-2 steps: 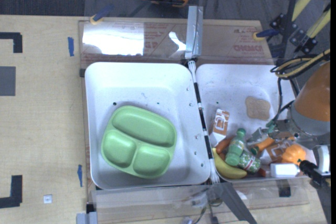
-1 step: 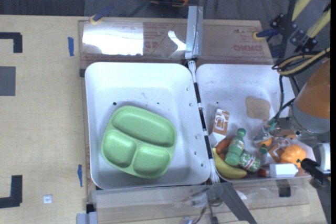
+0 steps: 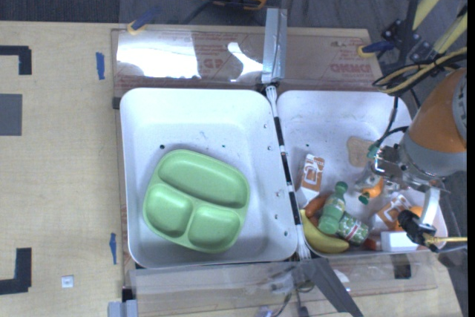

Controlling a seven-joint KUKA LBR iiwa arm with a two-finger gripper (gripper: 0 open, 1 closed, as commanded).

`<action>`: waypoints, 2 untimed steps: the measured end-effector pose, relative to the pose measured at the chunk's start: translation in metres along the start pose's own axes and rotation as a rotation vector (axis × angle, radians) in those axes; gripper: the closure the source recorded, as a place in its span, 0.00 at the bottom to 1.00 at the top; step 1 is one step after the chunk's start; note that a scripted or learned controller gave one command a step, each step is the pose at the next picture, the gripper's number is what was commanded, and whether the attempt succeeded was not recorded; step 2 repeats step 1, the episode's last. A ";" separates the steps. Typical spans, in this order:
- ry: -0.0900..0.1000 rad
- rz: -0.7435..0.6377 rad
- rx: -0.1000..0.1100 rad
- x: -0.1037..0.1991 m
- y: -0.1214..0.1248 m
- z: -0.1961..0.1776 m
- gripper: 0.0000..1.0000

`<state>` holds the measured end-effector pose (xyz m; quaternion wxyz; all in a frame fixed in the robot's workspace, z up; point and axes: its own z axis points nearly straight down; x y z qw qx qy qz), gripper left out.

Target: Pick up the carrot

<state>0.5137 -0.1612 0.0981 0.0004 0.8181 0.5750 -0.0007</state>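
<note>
The carrot [image 3: 316, 203] is seen lying aslant beside the green bottle [image 3: 334, 210], well left of the end effector [image 3: 380, 176]. Whether the end effector is spread or closed cannot be told.

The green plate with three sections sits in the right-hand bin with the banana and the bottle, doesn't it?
Not quite. The camera view shows the green divided plate alone in the left bin. The banana and the green bottle lie in the right bin, where the arm's tool is reaching among the clutter.
</note>
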 end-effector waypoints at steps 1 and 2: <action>0.001 -0.194 0.000 0.045 0.008 -0.098 1.00; 0.001 -0.194 0.000 0.045 0.008 -0.098 1.00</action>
